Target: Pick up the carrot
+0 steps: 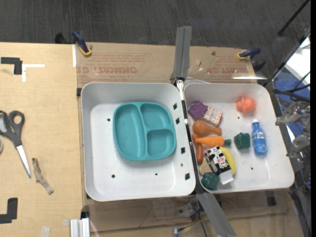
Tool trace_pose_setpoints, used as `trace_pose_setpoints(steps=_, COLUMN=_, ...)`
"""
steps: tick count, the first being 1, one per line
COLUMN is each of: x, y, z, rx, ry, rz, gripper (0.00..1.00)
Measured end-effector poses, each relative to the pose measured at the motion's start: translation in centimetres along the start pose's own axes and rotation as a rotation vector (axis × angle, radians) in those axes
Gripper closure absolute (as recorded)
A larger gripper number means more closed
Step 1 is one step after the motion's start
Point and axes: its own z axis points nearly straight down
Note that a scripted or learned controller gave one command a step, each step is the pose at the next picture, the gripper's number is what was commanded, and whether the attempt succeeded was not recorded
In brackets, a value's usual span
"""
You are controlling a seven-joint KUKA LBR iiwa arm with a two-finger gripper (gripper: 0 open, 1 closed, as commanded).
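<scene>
Carrot (211, 140) lay in the right bin (269, 179) at nine o'clock, touching a drumstick (203, 128). Probably light, rigid, slippery plastic; grasp across its middle. Gripper state could not be determined.

looks like a robotics lab or test workshop: two white bins (94, 147) clamped side by side onto a cardboard-covered worktop (39, 132), blue spring clamps (81, 42) at the back edge, black tape marks (12, 64), scissors (15, 137) lying loose, dark carpet beyond, toy food sorted for trials.
</scene>
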Motion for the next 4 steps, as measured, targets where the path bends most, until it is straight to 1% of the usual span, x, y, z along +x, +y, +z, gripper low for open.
trace_pose_setpoints(steps=1, x=-8.8, y=5.0, z=4.0, rx=0.000, ry=-0.001, rz=0.026, gripper=0.00)
trace_pose_setpoints(steps=2, x=-10.8, y=11.1, z=19.2, rx=0.000, ry=0.000, rz=0.082, gripper=0.00)
trace_pose_setpoints(steps=3, x=-11.1, y=10.9, z=17.8, rx=0.004, ry=-0.010, rz=0.081, gripper=1.00)
trace_pose_setpoints(steps=4, x=-12.1, y=20.0, z=9.9, rx=0.001, ry=-0.001, rz=0.235, gripper=1.00)
